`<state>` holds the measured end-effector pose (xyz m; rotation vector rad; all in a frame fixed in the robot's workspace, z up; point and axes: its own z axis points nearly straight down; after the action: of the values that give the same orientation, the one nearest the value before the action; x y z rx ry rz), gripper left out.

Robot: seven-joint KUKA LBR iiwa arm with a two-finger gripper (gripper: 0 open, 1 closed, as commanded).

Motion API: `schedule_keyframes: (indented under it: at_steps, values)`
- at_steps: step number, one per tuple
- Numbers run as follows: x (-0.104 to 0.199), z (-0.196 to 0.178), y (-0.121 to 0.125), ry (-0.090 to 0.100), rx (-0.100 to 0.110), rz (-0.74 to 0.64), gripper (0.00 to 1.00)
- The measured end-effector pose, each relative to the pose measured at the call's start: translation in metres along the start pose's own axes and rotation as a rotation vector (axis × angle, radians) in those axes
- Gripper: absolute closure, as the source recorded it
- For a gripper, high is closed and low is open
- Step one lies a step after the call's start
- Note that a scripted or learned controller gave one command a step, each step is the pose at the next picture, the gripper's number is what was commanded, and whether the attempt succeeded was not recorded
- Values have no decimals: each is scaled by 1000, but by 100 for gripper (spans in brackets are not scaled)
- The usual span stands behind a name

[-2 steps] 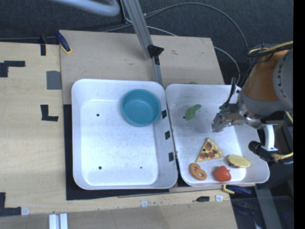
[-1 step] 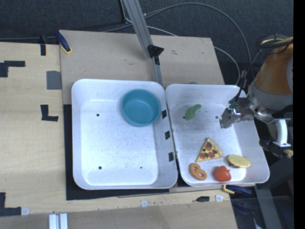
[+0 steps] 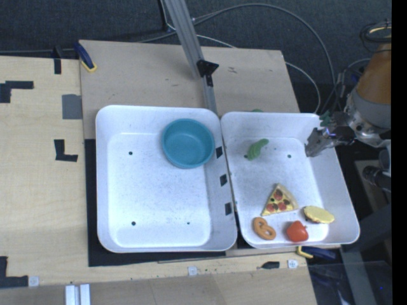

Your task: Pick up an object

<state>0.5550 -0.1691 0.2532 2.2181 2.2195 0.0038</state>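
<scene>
Two white bins sit side by side on the table, toys gathered in the right bin [image 3: 331, 189] within the arm's reach: the jaws [image 3: 316, 142], their state unreadable, hover over its far-right rim, nearest the green toy [image 3: 257, 149], apparently a leafy vegetable.

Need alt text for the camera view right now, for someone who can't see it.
The gripper hovers at the right bin's right edge; inside lie a green toy, pizza slice, pretzel, tomato and yellow piece. The left bin holds a blue bowl.
</scene>
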Motion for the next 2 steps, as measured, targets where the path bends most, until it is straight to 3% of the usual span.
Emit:
schedule_keyframes:
  at_steps: [2]
  values:
    - [98, 26, -7, 2, 6, -3, 100]
